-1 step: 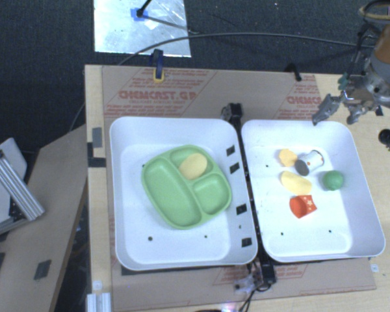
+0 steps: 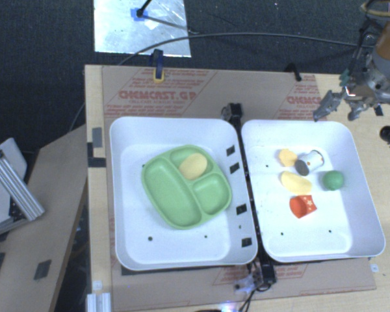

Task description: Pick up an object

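Note:
The right bin [image 2: 357, 239] holds a small yellow piece [image 2: 287, 156], a white and grey cylinder [image 2: 309, 162] lying on its side, a longer yellow piece [image 2: 296, 182], a green ball [image 2: 333, 180] and a red object [image 2: 303, 206]. My gripper [image 2: 341, 109] hangs over the bin's back right rim, above and behind these things. Its fingers [image 2: 322, 106] are spread open with nothing between them. The arm's wrist fills the top right corner.
The left bin [image 2: 133, 239] holds a green divided plate [image 2: 175, 203] with a yellow lump [image 2: 194, 166] in its upper compartment. A black divider with clips runs between the bins. Brown board [image 2: 182, 93] lies behind them, and a cable crosses above it.

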